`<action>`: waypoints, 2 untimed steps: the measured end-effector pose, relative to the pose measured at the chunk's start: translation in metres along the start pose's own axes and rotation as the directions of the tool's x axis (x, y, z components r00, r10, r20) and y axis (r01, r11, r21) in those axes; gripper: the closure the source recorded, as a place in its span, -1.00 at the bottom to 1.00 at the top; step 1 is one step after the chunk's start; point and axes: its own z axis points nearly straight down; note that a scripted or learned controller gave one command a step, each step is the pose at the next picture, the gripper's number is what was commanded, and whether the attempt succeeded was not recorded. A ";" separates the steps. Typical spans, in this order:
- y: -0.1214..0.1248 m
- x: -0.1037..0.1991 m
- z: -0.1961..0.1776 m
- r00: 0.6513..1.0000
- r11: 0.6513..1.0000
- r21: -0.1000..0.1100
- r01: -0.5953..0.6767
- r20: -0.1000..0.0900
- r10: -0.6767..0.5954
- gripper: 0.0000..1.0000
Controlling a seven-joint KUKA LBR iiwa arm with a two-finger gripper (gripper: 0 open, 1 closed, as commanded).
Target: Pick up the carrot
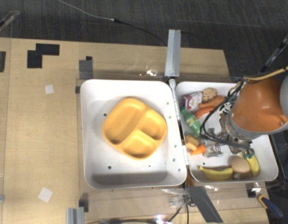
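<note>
The carrot [209, 104], a long orange piece, lies in the upper part of the right bin [270, 171], just under a round cookie [209, 94]. My gripper [214, 145] hangs low over the middle of that bin, below and slightly right of the carrot, and apart from it. The arm's orange band [258, 107] hides the bin's right half. A small orange chunk [196, 149] sits just left of the gripper beside a tan piece [191, 141]. Nothing can be seen held in the gripper.
The left bin [92, 171] holds a yellow divided plate [134, 127]. In the right bin are a green item [191, 120], a purple packet [193, 100], a banana [217, 172], a brown bun [240, 166] and a second yellow piece [253, 165]. Black cables [207, 122] loop near the wrist.
</note>
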 end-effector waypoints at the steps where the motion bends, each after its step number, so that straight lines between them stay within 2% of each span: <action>1: 0.000 0.000 0.000 1.000 1.000 0.000 0.000 0.000 0.000 -1.00; 2: -0.017 0.006 0.022 1.000 1.000 -0.002 0.009 -0.009 -0.009 -1.00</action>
